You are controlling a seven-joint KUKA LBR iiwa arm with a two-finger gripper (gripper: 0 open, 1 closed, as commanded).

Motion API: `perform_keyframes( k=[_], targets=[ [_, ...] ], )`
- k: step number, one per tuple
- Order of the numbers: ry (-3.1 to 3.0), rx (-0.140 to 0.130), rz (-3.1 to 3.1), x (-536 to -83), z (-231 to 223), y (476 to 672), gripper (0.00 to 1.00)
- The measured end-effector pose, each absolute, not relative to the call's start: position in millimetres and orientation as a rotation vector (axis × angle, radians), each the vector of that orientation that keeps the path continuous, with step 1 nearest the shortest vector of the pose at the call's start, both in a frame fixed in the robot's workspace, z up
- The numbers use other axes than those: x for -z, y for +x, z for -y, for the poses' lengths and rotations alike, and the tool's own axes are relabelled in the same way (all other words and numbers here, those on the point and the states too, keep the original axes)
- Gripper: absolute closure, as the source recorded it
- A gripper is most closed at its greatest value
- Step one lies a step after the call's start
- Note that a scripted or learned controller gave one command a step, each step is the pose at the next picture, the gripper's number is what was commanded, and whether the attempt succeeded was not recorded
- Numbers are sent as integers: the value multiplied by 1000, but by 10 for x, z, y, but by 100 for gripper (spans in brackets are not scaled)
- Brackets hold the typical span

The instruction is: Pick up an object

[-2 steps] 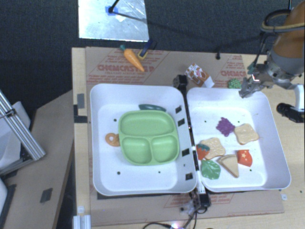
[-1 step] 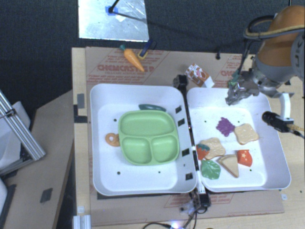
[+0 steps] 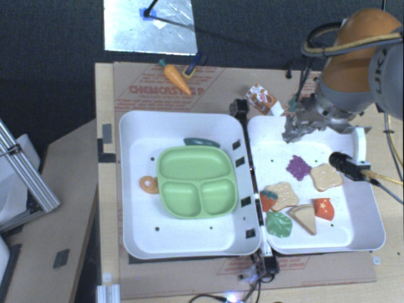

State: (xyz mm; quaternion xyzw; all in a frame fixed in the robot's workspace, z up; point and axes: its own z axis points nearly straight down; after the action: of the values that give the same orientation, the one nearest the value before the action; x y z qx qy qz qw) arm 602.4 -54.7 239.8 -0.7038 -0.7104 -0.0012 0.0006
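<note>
- Gripper (image 3: 295,133) hangs low over the back left corner of the right bin (image 3: 268,153), close to the divider between the two bins; you cannot tell whether it is spread or pressed together, and you see nothing caught in it.
- Nearest to it lies a purple toy grape bunch (image 3: 298,166), on the bin floor just in front of the gripper and apart from it.
- To the right of the grapes you see a pale toast slice (image 3: 326,177), lying flat.
- A second toast slice (image 3: 282,195) lies nearer the front, touching a red tomato piece (image 3: 267,201) that sits against the bin's left wall.
- Along the front of this bin you find a green leaf (image 3: 278,224), a tan bread wedge (image 3: 305,218) just beside it, and a red slice with pale marks (image 3: 323,208) next to the wedge.
- In the left bin (image 3: 136,144) a green three-part plate (image 3: 192,182) fills the middle, all its compartments bare.
- An orange ring-shaped toy (image 3: 149,185) rests on the bin floor, touching the plate's left edge.
- A dark teal thing (image 3: 202,142) peeks out behind the plate's back rim; you cannot make out what it is.
- Behind the bins, on the brown cardboard (image 3: 208,84) with red lettering, a toy carrot (image 3: 177,79) lies at a slant, and a small printed packet (image 3: 260,98) sits near the right bin's back corner.
- Farther back you see a silver foil sheet (image 3: 149,33).
</note>
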Motion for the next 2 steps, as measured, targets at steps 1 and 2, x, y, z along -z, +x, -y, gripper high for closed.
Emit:
perform_keyframes(
  k=[1, 2],
  targets=[
    [-2209, 3, 2231, -2452, 31, 5858, 100],
    [-2209, 2, 2230, -2465, -485, 5637, 100]
  ],
)
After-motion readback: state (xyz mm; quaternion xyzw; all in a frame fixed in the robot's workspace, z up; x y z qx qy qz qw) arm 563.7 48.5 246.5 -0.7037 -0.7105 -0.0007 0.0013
